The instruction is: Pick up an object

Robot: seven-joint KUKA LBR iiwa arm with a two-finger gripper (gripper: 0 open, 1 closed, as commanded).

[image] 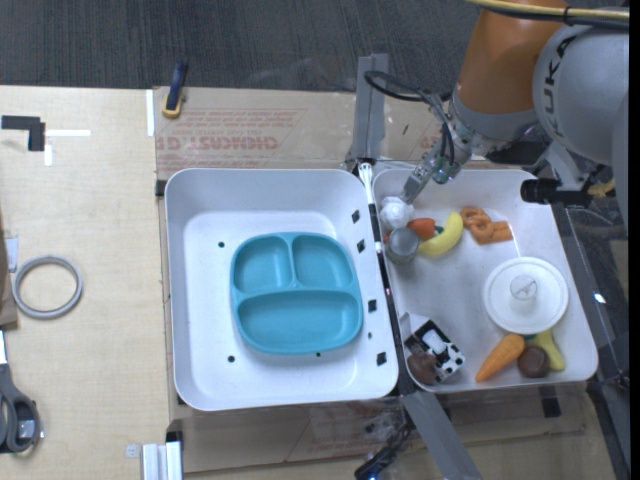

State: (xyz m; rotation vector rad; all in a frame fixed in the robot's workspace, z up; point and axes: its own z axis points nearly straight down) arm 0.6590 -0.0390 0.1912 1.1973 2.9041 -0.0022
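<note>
Banana [444,236] (yellow, curved) beside small metal cup [402,243]

A: How is the arm [585,78] finished?
B: Grey rounded casings are seen, with an orange band [505,53] above the wrist and part of the dark letters "KUKA".
A: And cabling?
B: A black cable is looped over the orange band; metal fittings are seen at the gripper [418,182].

We see open floor mid-right bin [455,298]; the banana [443,238], lid [526,293] and carrot [499,357] ring it. The left bin's [195,268] tray [296,293] fills its middle.
</note>
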